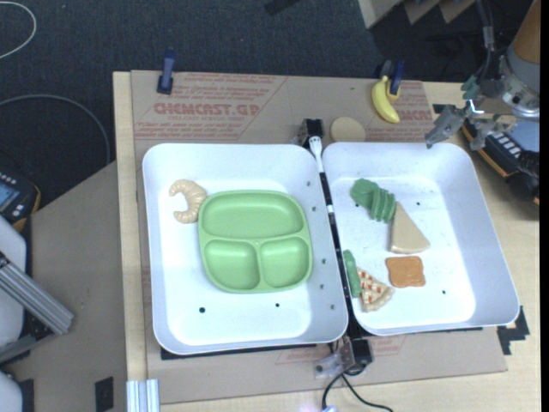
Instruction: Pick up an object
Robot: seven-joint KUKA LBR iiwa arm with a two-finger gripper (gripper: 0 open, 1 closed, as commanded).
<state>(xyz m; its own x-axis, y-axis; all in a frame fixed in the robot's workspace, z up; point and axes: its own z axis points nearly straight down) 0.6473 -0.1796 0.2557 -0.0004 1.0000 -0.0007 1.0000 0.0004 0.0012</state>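
The right bin (455, 303) holds several toy foods: a green leafy piece (374, 199), a tan wedge (407, 232), an orange square (405, 271), a pizza slice (372, 289) and a thin green pod (350, 271). In the left bin (171, 316) lie a green divided plate (255, 239) and a croissant (188, 199). My gripper (448, 125) hangs at the upper right, over the back rim of the right bin, apart from all the foods. Nothing shows in its grasp.
A banana (384, 100) and a pale round disc (347, 130) lie on the cardboard behind the bins. Blue clamps (165, 72) hold the board's back edge. The arm's wrist (515, 101) and cables crowd the far right.
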